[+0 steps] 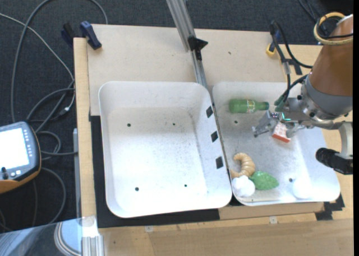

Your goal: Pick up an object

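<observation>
Gripper (273,126) over the right bin (314,196), can't tell its grip.
Red-white object (281,133) right beside it, green bottle (247,105) nearby.

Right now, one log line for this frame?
arm: over right bin | gripper: by red-white item, grasp unclear | bottle: lying, far end | left bin

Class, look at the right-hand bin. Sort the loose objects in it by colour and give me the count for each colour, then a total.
Green: 2, the bottle and the leafy piece
White: 2, the ball and the lump
Tan: 1, the curved piece
Red and white: 1, the small item by the gripper
Total: 6
</observation>
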